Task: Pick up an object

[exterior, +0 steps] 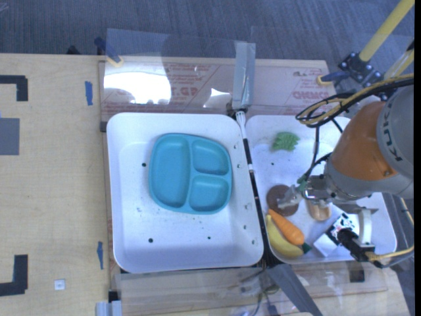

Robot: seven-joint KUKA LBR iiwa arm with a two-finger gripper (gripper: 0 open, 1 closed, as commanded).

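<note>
1. The arm point(363, 151) reaches in from the right and hangs over the right bin point(263, 131), covering much of that bin's right half.
2. The gripper point(309, 191) sits low over the middle of the right bin, just beside a brown round piece point(281, 199). Whether it is apart or together cannot be told, and nothing can be seen clamped in it.
3. The brown round piece lies close to the right bin's left edge, about halfway along it.
4. A tan piece point(320, 210) lies just right of the brown one, partly hidden under the gripper.
5. In the near-left corner of the right bin a carrot point(288, 228) lies slantwise on a banana point(281, 243) — the two touch.
6. A green leafy piece point(285, 141) rests near the far edge of the right bin, well apart from the rest.
7. The left bin point(128, 229) holds a blue divided plate point(191, 173) — three compartments, set near the bin's middle and a little toward the far edge.
8. Both bins stand side by side on the bench point(52, 176), their inner edges touching.
</note>
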